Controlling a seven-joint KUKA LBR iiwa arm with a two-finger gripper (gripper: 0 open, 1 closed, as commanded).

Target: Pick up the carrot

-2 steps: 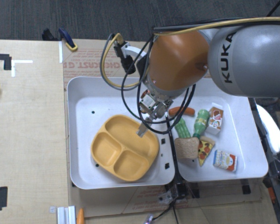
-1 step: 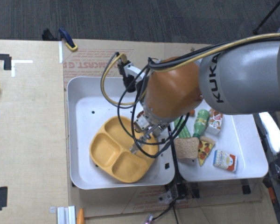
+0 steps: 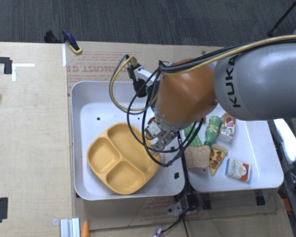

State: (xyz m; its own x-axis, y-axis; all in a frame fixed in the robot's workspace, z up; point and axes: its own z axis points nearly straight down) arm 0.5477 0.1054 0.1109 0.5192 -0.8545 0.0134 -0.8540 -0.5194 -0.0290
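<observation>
Orange wrist hides my tool (image 3: 160,135) over the yellow tray (image 3: 119,158); its grip I cannot tell, and no carrot looks lifted yet.

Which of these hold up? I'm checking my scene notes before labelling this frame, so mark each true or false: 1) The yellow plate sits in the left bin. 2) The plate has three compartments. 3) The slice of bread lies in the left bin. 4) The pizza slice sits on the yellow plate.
1) True: the yellow plate lies in the left bin.
2) True: three compartments show on it.
3) False: the slice of bread lies in the right bin, near its left edge.
4) False: the pizza slice lies in the right bin beside the bread, apart from the plate.
</observation>
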